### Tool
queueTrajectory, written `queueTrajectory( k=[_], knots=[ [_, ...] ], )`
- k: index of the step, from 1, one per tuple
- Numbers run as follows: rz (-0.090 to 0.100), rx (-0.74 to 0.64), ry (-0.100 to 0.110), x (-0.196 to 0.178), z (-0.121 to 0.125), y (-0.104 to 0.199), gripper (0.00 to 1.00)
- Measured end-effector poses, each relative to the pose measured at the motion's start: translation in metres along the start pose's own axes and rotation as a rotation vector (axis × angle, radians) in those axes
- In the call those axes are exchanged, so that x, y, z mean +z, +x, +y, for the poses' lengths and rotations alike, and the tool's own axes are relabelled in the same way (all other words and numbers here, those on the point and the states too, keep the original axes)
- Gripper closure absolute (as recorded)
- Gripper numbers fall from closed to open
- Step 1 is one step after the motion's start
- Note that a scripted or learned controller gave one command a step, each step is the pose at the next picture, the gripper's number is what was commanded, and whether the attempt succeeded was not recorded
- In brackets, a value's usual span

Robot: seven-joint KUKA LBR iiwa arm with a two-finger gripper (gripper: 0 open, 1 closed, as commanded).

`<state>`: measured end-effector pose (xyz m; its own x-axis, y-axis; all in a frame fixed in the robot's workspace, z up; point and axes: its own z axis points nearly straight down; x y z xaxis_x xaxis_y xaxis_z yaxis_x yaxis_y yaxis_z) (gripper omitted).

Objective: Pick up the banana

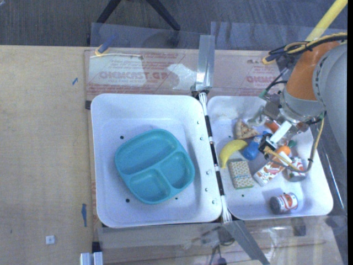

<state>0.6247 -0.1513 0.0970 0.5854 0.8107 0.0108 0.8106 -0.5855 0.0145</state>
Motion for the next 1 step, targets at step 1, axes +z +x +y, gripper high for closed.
queueTrajectory(
  k=[1],
  knots=[
    [0.004,0.009,-0.009,-0.0014,-0.0794,-0.0324,0.00]
  ],
)
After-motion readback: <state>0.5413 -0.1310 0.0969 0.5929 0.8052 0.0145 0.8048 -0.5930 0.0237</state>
